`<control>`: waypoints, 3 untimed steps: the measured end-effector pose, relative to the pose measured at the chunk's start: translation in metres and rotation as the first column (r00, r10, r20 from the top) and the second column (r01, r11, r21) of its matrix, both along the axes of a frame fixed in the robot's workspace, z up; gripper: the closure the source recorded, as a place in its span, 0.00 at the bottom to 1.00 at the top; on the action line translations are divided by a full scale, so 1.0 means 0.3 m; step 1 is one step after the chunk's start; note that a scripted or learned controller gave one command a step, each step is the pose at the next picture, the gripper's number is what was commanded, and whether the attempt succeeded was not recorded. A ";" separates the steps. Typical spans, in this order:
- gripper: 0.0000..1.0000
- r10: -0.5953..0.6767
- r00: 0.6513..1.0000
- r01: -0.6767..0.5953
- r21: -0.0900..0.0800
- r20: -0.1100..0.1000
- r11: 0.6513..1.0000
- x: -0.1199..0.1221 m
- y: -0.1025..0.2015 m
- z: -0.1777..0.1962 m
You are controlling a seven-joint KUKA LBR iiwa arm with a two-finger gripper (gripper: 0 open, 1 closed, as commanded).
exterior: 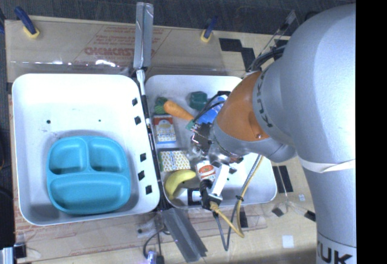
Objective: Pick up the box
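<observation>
I see the grey arm with its orange wrist band (242, 115) reaching in from the right of the frame and hanging over the right-hand shallow white plastic bin (263, 190), with the two-finger gripper (208, 187) low in that bin, just right of centre-bottom in the frame. Whether anything sits between its tips I cannot tell — the wrist and cabling crowd the spot, so I would not claim a grasp. The task's thing, as I judge it, is the small flat cardboard box with an orange-red and white printed face (164, 130), lying flat along the left wall of the right bin, near the middle of the frame; a second flat patterned packet (171, 160) lies just below it, and a yellow banana (180, 181) just below that. To do this step well I would move the tool up-left in the frame until it is centred over the box, turn the wrist so the pinch closes across the short side, and descend straight, clear of the bin wall. An orange carrot-shaped toy (177, 110) and a teal round object (198, 99) sit above it, smooth and rounded, so easy to nudge. In the left bin, a glossy blue divided plastic tray (88, 175) rests at the lower left.
</observation>
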State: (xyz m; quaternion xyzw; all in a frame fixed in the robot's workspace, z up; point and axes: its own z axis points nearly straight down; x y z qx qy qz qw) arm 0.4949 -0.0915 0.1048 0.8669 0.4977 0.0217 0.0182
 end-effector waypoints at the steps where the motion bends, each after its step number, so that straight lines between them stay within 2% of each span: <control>1: 1.00 0.074 0.995 -0.074 0.013 -0.060 0.997 0.133 0.308 0.288; 2: 1.00 0.391 0.918 -0.390 0.014 -0.062 0.920 0.069 0.629 0.311; 3: 1.00 0.258 0.964 -0.258 0.011 -0.060 0.966 0.066 1.002 -0.036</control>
